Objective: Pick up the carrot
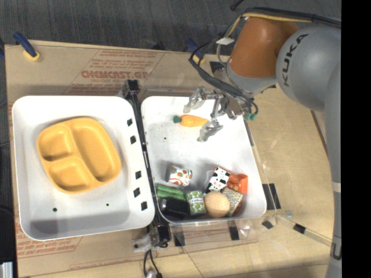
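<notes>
The tabletop is brown and holds 2 white bins side by side. The left bin has a yellow tray in it. The tray has 3 parts.

The carrot lies in the right bin, up near the 12 o'clock edge. It is orange with a small green tip. The tip points to 9 o'clock. The carrot lies flat on the white floor of the bin.

The big grey arm comes in from the 3 o'clock side. It has an orange band near its end. The claw hangs over the top part of the right bin. Its 2 fingers are spread wide apart. One finger is just past the carrot at 12 o'clock. The other finger is just beside the carrot at about 4 o'clock. The carrot sits between them, but the claw is not squeezing it and has hold of nothing.

Down at the 6 o'clock end of the right bin is a heap of small toys. There is a little cup, a black and white box, an orange block, a green thing and a tan ball. They are well apart from the carrot.
</notes>
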`<action>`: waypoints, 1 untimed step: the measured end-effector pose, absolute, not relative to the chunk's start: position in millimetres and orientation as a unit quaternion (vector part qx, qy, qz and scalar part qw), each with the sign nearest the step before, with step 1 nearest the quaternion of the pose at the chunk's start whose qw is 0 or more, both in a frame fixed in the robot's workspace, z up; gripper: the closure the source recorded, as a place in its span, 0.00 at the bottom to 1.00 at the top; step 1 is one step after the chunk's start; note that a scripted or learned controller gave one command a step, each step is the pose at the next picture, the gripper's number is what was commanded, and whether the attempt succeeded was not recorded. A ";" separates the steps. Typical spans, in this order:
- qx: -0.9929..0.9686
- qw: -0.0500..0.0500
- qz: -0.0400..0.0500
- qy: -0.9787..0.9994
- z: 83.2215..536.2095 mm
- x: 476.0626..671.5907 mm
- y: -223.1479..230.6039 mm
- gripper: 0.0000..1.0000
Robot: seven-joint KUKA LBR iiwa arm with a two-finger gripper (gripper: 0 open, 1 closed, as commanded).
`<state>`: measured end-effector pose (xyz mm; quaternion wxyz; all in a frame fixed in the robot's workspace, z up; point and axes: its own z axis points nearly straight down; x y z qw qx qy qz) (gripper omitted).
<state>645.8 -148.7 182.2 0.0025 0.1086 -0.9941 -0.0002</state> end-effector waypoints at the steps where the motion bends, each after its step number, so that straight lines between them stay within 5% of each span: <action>1: -0.036 0.000 0.000 -0.999 91.0 657.0 -209.5 0.00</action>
